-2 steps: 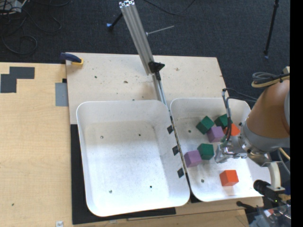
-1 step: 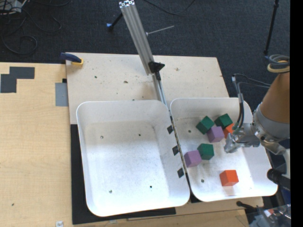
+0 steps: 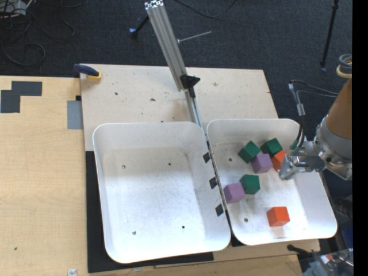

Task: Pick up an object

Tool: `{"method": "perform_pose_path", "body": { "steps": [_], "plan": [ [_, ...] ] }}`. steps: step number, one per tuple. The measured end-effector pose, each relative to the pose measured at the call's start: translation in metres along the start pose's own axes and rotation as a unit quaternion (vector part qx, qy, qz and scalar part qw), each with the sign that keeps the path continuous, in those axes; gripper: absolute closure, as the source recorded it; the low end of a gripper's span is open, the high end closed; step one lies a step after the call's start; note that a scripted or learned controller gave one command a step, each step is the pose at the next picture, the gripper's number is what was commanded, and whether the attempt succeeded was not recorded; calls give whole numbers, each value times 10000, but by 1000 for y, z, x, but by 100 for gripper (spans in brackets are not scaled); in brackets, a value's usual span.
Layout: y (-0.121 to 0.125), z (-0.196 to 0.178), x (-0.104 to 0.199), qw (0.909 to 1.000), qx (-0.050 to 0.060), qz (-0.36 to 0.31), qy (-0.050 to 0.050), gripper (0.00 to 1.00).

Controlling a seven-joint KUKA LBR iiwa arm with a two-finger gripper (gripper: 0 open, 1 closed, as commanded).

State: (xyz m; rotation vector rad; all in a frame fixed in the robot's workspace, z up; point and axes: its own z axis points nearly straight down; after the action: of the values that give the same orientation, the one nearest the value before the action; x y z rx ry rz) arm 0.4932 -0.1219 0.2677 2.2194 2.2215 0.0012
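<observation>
- The pincer sits low over the right bin, near that bin's right wall, with an orange block touching or just under its tip. Whether it is spread or closed, and whether it has hold of anything, I cannot tell; the metal tip hides that.
- Just left of the pincer lies a tight cluster: a purple block next to the half-hidden orange one, a dark green block just above-left, and another green block further left.
- Further left and lower are a green block and a purple block, touching each other. Below the pincer, well apart, a second orange block lies alone.
- Risk: the nearby blocks are crowded, so a closing grip could likely catch an edge, nudge the purple neighbour, or squeeze the orange block out sideways, and then rise with nothing.
- Risk: the bin wall is close on the pincer's right, so a small sideways error could scrape it.
- Pose: the arm reaches in from the right edge, wrist bent down, the pincer pointing leftward and down into the bin.
- The left bin stands well left on the surface.
</observation>
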Motion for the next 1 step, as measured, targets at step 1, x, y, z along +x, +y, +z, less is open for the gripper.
{"method": "perform_pose_path", "body": {
  "steps": [1],
  "plan": [
    [13, -1, 50, 10000, 18, -22, 12, 100]
  ]
}}
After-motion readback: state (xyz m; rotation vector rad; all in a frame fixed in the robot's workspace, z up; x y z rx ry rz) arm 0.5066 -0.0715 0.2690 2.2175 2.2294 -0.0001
